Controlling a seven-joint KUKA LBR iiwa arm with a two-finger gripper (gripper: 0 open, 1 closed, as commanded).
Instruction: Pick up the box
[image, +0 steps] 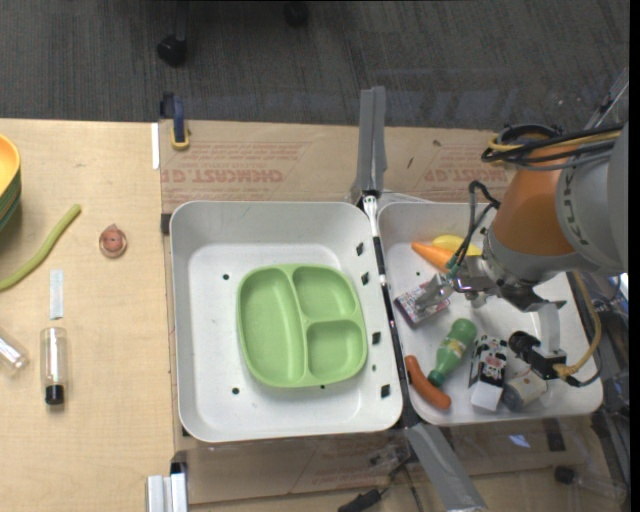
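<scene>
Fixed overhead slant view onto both bins (190, 330)

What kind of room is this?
Probably a robot testing lab: a robot arm reaches over two white bins on a workbench, one holding a green plate, the other toys.

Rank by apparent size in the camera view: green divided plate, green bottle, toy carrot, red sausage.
1. green divided plate
2. green bottle
3. toy carrot and red sausage: look alike, and the arm partly hides the carrot.
</scene>
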